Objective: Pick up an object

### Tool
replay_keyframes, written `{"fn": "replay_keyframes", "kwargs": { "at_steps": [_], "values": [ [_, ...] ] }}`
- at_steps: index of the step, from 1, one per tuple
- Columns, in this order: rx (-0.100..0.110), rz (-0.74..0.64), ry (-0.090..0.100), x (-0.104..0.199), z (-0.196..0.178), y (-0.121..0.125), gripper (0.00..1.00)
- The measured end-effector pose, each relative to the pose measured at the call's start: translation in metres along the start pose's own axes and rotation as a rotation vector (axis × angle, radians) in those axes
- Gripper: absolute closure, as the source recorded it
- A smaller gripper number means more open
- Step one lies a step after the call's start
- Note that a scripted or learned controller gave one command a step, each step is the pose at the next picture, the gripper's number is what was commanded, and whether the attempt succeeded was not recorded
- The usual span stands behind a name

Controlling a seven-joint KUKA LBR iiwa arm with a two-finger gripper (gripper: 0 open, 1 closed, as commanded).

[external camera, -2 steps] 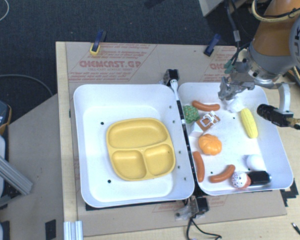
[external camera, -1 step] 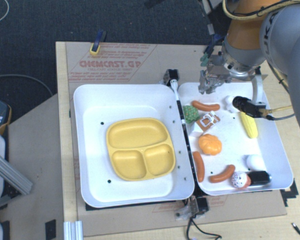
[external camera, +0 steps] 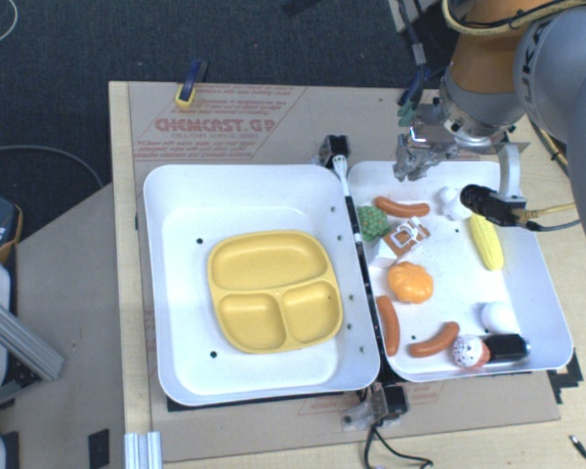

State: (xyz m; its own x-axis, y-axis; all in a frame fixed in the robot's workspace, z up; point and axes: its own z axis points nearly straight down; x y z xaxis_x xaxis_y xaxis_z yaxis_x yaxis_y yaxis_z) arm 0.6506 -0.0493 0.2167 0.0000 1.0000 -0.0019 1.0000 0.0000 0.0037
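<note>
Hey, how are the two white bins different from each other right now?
The left bin holds one yellow divided tray, while the right bin holds many small toy foods, such as a corn cob, an orange and sausages. The gripper hangs over the right bin's far edge, not the left bin's. Both are shallow, white and side by side.

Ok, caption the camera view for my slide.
Gripper hovers over the toy-food bin; a yellow divided tray sits in the left bin.

My grey arm (external camera: 557,47) reaches in from two o'clock, orange band (external camera: 493,37) above the wrist, and my gripper (external camera: 410,169) points down toward eight o'clock, holding nothing.
</note>
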Motion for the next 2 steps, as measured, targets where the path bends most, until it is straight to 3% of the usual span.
{"fn": "replay_keyframes", "kwargs": {
  "at_steps": [2],
  "values": [
    [0.001,-0.001,0.000,-0.0016,-0.0163,-0.0006,1.00]
  ]
}}
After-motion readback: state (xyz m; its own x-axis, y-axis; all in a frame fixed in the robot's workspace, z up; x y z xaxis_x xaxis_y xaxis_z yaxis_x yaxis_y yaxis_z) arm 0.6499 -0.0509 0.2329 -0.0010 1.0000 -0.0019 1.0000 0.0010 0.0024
